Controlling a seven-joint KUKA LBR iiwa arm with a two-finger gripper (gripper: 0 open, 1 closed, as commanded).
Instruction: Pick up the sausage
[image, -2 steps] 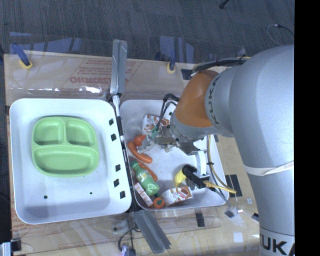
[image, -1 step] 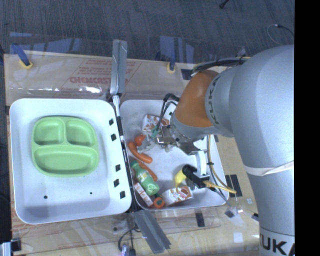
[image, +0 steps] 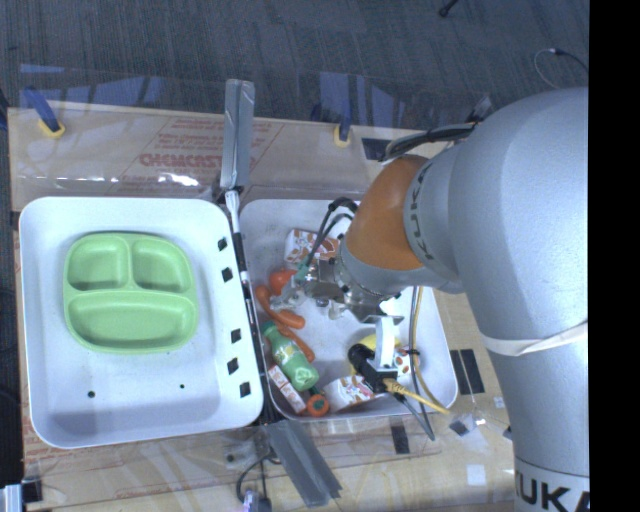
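Grey and orange, the arm reaches low into the right bin. My tool hangs over the clutter near the bin's left wall; I cannot tell its state. I judge this the approach step. The sausage lies just beside; next I must descend onto it.

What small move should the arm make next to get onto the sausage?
Probably shift the gripper a little toward the left bin and nearer the camera, then lower it. The sausage, an orange-red link, lies by the right bin's left wall, just above the green bottle, while the gripper sits beside it over the clutter. I can't tell the finger state from here.
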